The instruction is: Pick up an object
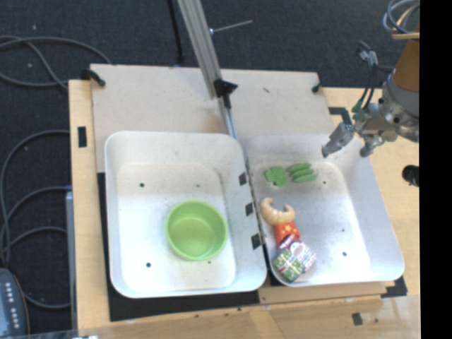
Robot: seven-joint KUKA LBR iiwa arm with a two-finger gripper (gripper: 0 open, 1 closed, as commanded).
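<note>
Claw (354, 144) sits over the upper right corner of the right bin (367, 210), reaching in from the right. Both fingers (337, 141) show, spread apart with nothing between them — released, no grasp.

Right bin contents, all well apart from the claw:
- green leafy toy (289, 174) in the upper middle, lying flat, nearest the claw but still clear of it
- tan curved piece (275, 211) below it, near the bin's left wall
- orange-red piece (286, 233) touching the lower end of the tan one
- crumpled packet, green, white and red (294, 260), just below that, at the bin's lower left corner; the orange-red piece meets its top edge

These last three run in a short chain down the left side of the bin.

Left bin (134, 154) holds a green bowl (196, 230), upright, open side up, in its lower middle part.

The two bins sit side by side on the counter (159, 94), rims touching along the centre. A grey metal post (199, 30) slants in from the top and ends at the gap between the bins. Dark cables (32, 55) lie on the floor to the left of the counter.
</note>
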